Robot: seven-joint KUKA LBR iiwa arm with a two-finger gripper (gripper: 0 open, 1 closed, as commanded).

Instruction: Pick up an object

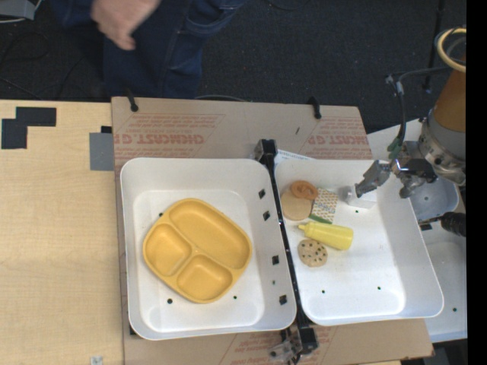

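Toy food lies in the right bin (396, 280): a brown bun-like piece (303, 190), a pale round disc (295, 206), a small patterned square (326, 201), a yellow mustard-like bottle (329, 235) lying on its side, and a chocolate chip cookie (312, 252). My gripper (371, 179) hangs over the bin's upper right part, to the right of the food, its grey fingers pointing left and down. Nothing shows between them.
The left bin (141, 181) holds a yellow divided plate (197, 248). A black divider (277, 234) runs between the bins. A person's hand and dark clothing (129, 14) are at the top left. Cardboard lies under the bins, and a wooden table stands to the left.
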